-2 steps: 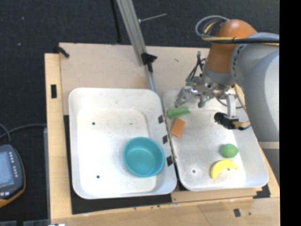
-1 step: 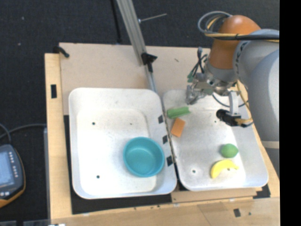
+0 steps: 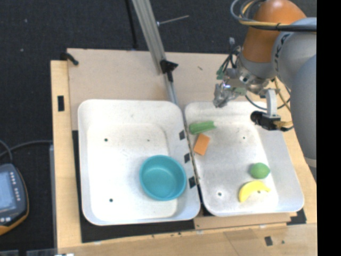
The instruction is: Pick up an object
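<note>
The gripper (image 3: 221, 101) is hanging over the far edge of the right bin (image 3: 277, 159), and I cannot tell how it is set. The nearest thing, a green pod (image 3: 201, 126), is lying at the bin's left wall beside an orange block (image 3: 201, 144); it is looking light, smooth and stiff, so taking it across its narrow middle is probably best. No writing is showing anywhere.

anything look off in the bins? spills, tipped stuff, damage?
Nothing stands out. The teal bowl sits upright in the left bin. The green cylinder, orange block, green ball and yellow banana lie loose in the right bin. The gripper hovers at its far edge.
</note>
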Motion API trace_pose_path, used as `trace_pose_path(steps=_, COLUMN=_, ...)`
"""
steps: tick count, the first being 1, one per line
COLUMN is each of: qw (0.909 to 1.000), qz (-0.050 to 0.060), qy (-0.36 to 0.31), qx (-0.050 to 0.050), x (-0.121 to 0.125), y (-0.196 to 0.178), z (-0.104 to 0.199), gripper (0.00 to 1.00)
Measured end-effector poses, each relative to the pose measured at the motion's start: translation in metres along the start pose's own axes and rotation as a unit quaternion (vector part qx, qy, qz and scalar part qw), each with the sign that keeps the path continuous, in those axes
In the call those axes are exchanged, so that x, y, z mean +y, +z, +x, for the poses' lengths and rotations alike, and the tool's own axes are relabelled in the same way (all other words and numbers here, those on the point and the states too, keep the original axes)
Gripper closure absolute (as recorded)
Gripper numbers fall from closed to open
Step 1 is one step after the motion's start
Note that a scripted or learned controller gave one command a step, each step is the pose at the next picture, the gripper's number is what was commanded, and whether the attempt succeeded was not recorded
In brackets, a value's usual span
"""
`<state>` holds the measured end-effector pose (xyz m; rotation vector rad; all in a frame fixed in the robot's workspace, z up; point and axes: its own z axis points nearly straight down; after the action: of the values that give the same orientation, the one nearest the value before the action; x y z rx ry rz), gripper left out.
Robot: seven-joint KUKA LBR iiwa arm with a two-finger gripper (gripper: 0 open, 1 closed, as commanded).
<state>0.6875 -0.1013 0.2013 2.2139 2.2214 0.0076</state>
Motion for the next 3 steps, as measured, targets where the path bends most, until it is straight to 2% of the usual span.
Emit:
trace_pose_path(steps=1, qw=1.0000, qz=0.002, qy=-0.001, qx=0.000, x=0.001, y=-0.005, z=0.000, gripper=1.00)
trace_pose_path(steps=3, qw=1.0000, qz=0.001, qy=-0.002, qx=0.001, x=0.000, y=-0.039, z=0.099, gripper=1.00)
